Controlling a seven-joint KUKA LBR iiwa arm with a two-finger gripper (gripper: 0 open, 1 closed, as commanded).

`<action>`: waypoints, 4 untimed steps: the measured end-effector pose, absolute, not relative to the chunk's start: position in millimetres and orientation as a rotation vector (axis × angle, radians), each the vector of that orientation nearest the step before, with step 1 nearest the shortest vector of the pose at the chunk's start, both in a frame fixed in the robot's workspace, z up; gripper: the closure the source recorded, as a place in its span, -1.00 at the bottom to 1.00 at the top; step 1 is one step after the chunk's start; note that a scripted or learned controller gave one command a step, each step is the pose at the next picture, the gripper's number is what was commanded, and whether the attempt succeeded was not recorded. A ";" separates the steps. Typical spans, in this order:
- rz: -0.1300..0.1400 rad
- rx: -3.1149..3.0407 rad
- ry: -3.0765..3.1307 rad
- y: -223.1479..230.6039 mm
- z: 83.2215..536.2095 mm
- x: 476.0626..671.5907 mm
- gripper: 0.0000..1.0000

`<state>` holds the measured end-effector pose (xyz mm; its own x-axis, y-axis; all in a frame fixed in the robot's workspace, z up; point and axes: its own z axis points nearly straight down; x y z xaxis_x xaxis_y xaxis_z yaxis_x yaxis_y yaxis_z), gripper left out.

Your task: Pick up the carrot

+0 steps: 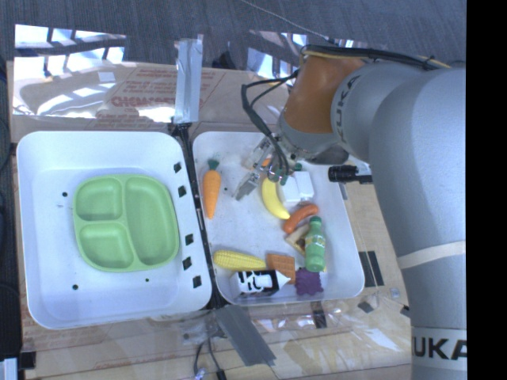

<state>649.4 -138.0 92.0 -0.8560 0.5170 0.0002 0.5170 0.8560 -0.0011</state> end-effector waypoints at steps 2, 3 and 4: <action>0.008 -1.341 -2.837 -103.7 88.8 634.7 -1.00; 0.000 -1.545 -2.737 -62.0 192.9 579.7 -1.00; 0.005 -1.705 -2.634 -102.6 88.9 608.0 -1.00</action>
